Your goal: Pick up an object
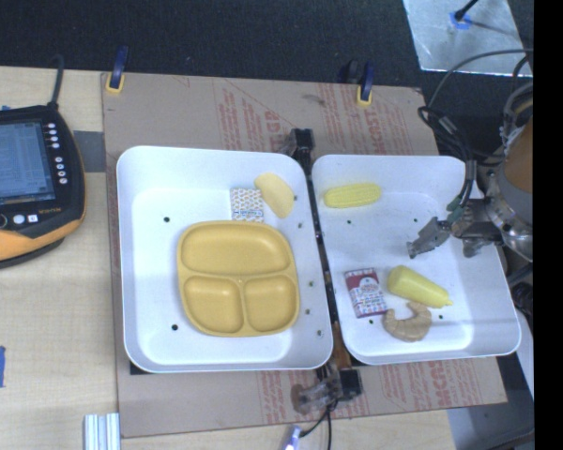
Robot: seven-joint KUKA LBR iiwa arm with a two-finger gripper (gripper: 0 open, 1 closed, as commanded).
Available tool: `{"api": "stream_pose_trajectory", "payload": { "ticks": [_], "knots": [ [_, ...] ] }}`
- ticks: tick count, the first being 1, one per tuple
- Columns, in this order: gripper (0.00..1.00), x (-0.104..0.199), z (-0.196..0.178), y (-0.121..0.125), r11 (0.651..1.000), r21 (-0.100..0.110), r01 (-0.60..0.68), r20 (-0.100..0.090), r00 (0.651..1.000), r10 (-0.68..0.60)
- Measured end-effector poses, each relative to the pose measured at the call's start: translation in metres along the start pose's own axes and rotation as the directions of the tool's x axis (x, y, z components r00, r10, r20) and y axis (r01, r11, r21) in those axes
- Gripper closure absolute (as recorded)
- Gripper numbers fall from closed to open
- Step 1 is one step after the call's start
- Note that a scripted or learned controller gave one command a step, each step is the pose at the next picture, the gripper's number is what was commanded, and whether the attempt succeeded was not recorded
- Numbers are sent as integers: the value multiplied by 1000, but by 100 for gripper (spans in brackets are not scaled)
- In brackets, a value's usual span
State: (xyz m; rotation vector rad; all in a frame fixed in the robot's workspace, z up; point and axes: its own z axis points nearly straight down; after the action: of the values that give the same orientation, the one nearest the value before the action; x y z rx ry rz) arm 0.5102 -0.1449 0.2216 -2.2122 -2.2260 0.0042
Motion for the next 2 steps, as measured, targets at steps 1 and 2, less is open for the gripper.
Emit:
{"api": "stream_pose_trajectory", "payload": {
  "ticks": [1,2],
  "knots": [
    [0,0,57,-10,1000,0,0,1,1000,0],
    [0,0,131,16,1000,2,1,0,1000,-1]
  ]
}}
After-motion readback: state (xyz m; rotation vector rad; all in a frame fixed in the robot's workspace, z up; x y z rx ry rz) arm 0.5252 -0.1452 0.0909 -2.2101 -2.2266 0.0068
